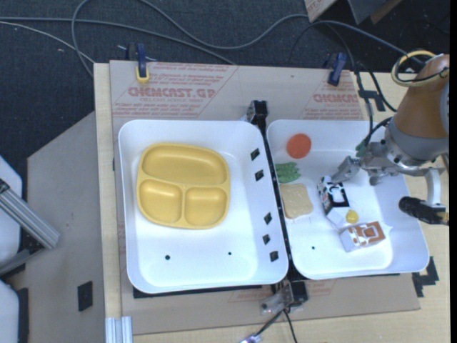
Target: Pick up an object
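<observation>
We see the grey arm (421, 113) coming in from the right edge of the frame, its orange band sitting high at the upper right and the wrist bent down over the right bin (400, 256). The gripper (341, 176) reaches leftward and down toward the middle of that bin, ending just above a small black and white object (333, 194); whether the jaws are apart or together we cannot tell, and nothing shows between them.

In the right bin we count an orange round piece (299, 146) at the upper left, a green item (287, 171) just below it, a tan slice like bread (295, 200) under that, a small yellow ball (351, 216) near the black and white object, and a white packet with orange-brown print (363, 236) at the lower middle. Its print is too small to read.

The left bin (214, 263) carries a yellow divided plate (183, 185) with three compartments in its upper left part.

On the worktop (178, 91) above the bins, red lettering reads "CHEMCAST GP"; the smaller lines under it are illegible. Blue clamps (142, 61) grip the board's top edge
</observation>
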